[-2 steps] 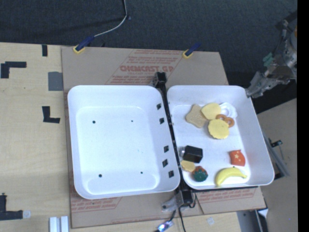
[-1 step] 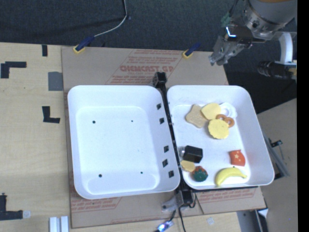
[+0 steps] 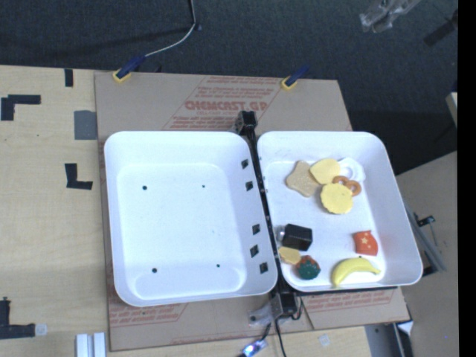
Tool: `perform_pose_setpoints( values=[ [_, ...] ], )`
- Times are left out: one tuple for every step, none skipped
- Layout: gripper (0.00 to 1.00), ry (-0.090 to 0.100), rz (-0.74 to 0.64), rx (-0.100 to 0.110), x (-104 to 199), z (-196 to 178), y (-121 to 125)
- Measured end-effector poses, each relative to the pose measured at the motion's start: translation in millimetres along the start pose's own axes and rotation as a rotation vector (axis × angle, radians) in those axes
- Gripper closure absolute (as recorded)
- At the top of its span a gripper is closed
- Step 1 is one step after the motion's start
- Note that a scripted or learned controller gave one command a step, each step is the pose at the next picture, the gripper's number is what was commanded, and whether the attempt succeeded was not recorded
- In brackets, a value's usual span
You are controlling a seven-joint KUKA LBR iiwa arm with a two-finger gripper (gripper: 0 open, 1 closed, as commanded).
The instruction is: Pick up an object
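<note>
Here the gripper (image 3: 387,10) hangs blurred at the far right, high above the dark floor and well apart from both bins; how far its fingers stand apart cannot be told, and nothing is seen between them. The right bin (image 3: 394,199) holds the objects: a tan toast slice (image 3: 300,178) touching two yellow rounds (image 3: 331,184), a small ring (image 3: 346,185), a black block (image 3: 297,237), a red piece (image 3: 365,242), a green ball (image 3: 308,268) and a banana (image 3: 355,271) at the near edge. The left bin (image 3: 178,214) sits beside it on the desk (image 3: 44,199).
</note>
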State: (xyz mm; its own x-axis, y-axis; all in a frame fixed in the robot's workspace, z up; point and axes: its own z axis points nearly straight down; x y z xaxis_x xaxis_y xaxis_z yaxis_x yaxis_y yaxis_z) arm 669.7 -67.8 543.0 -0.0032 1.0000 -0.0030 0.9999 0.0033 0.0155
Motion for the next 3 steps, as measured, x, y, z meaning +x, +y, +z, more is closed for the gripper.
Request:
perform_pose_setpoints(
  values=[
    [1.0, 0.005, 0.001, 0.035, 36.7, 131.7, -104.1],
    [1.0, 0.0, 0.004, 0.004, 8.2, 11.2, -80.6],
    [1.0, -0.002, 0.012, 0.017, -118.3, 10.7, -27.2]
  ],
)
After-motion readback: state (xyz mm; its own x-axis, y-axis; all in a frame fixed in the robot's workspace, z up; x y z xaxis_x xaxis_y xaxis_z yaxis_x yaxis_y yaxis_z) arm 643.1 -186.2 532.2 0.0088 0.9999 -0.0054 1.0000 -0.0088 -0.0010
